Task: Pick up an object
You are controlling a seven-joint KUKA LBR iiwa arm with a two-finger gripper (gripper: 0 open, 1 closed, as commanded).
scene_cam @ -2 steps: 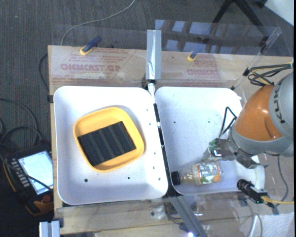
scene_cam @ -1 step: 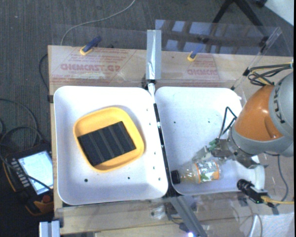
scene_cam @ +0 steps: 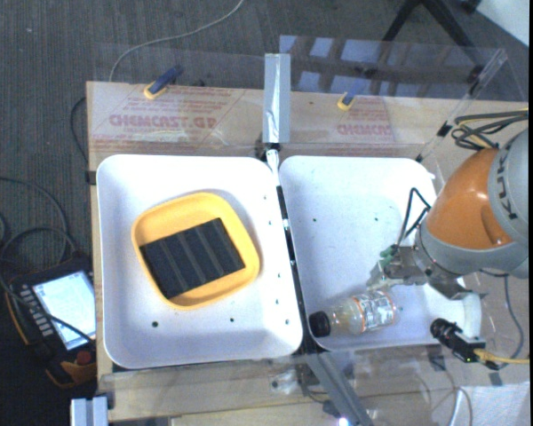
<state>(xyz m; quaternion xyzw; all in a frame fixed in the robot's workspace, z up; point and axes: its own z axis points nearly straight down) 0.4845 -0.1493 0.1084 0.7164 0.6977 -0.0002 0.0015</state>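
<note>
grey carpet surrounds a wooden bench (scene_cam: 107, 118) w/ two white bins side by side. we look down at a slant. left bin (scene_cam: 124, 327) holds a yellow tray (scene_cam: 195, 249), tilted, w/ a dark ribbed insert. right bin (scene_cam: 346, 207) holds a clear plastic bottle (scene_cam: 360, 312) lying on its side at the near edge, black cap pointing left toward the divider btwn bins. arm (scene_cam: 480, 216) comes in from the right, orange band showing above the wrist. gripper (scene_cam: 393, 269) sits low in the right bin, just above and right of the bottle, near its base end. we can't tell how far open the claw is or whether it touches the bottle; nothing is clearly seen held in it. cables lie on the carpet at left, by a small screen device (scene_cam: 58, 307).
</note>
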